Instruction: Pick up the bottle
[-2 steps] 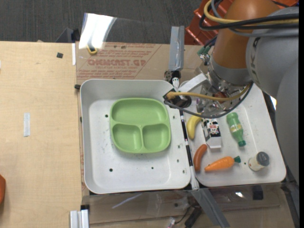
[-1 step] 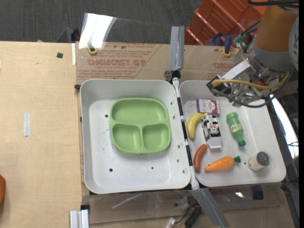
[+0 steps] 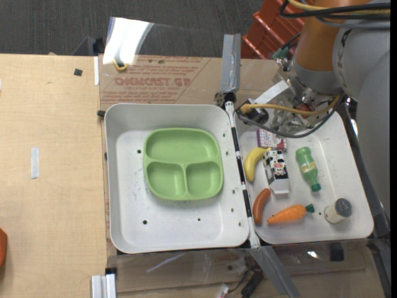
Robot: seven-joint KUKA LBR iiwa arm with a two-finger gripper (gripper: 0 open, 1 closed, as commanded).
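two shallow white bins sit side by side on the surface: the left bin [image 3: 118,185] and the right bin [image 3: 356,191]. the left bin holds one green divided plate [image 3: 183,163], which has three compartments. the right bin holds one banana [image 3: 252,162], one green bottle [image 3: 307,167], one carrot [image 3: 289,214], one red sausage-shaped piece [image 3: 261,204], one small carton with a black-and-white pattern [image 3: 276,171] and one small round jar with a dark lid [image 3: 338,210]. that makes six loose things in the right bin and one in the left. one robot arm [image 3: 329,36] reaches over the right bin.
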